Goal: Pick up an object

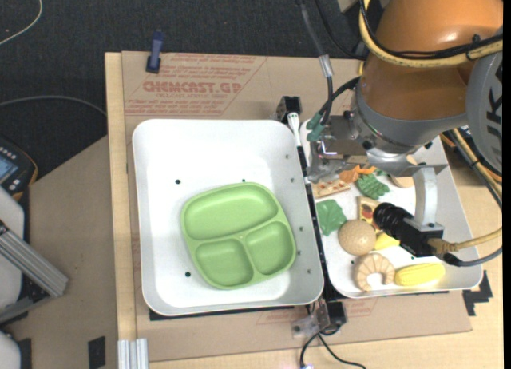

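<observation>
- Because the arm point(423, 48) w/ its orange band hangs right over the right bin point(471, 275), the back half of that bin is covered.
- Pincer point(327, 169) sits low at the bin's left wall; can't tell if it's apart or together, too much clutter.
- Toy food point(375, 236) lies just below & right of the pincer: corn, croissant, green bits.
- Green tray point(237, 234) off to its left, in the other bin point(160, 152).

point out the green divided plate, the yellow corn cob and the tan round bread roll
green three-compartment plastic plate point(237, 234), camera view, on the ridge where its compartments meet
yellow toy corn cob point(419, 274), camera view, middle of its length
tan round bread roll point(357, 237), camera view, top of its dome
</observation>
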You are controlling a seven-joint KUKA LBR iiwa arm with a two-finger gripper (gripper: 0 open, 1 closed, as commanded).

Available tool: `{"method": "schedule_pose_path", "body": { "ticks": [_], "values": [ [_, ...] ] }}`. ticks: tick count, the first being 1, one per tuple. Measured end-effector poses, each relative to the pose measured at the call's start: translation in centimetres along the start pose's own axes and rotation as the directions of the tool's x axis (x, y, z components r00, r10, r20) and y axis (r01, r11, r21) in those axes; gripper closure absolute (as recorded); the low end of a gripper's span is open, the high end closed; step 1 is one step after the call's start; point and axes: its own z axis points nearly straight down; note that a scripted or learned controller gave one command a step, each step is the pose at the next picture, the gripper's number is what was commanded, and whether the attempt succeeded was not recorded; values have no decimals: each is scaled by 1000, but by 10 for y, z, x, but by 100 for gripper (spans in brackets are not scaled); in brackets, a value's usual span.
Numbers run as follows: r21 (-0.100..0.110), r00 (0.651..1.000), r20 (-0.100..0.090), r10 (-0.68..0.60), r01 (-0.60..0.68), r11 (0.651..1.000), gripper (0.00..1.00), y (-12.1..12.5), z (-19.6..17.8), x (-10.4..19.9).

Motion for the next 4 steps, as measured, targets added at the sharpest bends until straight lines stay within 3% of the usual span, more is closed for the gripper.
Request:
{"method": "schedule_pose_path", "body": {
  "ticks": [1, 3, 4],
  "values": [
    [22, 1000, 6, 7, -7, 1000, 100, 11, 30, 44],
    [18, 1000, 7, 8, -8, 1000, 100, 12, 8, 43],
    [30, 1000, 10, 16, -17, 999, 100, 33, 152, 5]
  ]
}}
